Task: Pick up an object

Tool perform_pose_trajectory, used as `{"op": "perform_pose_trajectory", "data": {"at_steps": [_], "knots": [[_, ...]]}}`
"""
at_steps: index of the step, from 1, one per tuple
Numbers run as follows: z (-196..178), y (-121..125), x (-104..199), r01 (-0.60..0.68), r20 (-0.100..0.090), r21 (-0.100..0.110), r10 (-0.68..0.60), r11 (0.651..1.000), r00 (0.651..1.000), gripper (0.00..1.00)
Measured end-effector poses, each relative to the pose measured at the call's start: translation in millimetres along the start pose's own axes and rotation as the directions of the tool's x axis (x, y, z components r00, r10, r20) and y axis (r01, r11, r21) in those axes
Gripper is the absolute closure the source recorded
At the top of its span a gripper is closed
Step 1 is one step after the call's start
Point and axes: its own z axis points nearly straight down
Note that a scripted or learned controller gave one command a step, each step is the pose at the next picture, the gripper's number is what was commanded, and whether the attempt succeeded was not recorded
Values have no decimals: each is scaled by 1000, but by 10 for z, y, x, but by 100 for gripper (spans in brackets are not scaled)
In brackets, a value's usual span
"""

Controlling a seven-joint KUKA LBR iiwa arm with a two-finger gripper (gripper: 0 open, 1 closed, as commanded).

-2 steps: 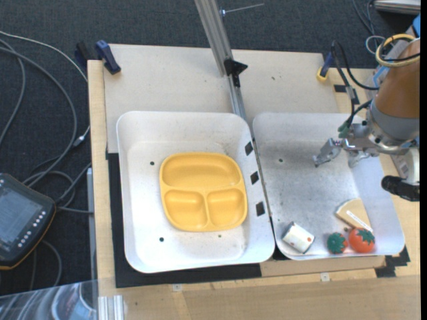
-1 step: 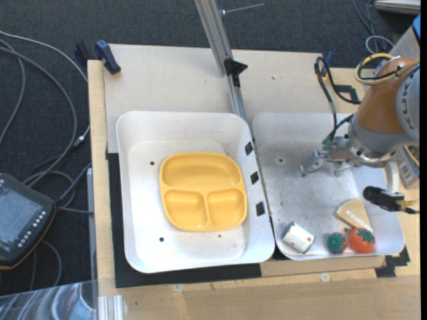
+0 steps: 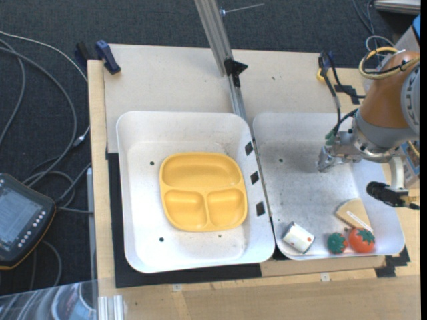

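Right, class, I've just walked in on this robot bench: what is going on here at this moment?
A grey and orange arm reaches in from the right, its gripper low over a bare patch of the right bin. The things to pick lie apart from it along that bin's near edge: a white cup, a green ball, a tomato and a tan wedge. The left bin holds a yellow tray.

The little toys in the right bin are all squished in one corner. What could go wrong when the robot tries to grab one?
1. The red toy tomato, green toy vegetable and tan wedge sit close together, so the fingers might bump a neighbour.
2. They lie near the right white bin's rim, which could block the gripper.
3. The small white cylinder may roll away.
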Motion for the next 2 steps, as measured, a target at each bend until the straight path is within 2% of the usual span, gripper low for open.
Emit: {"op": "perform_pose_trajectory", "data": {"at_steps": [2], "knots": [[-946,-10,-85,0,3,-4,0,1000,1000,100]]}}
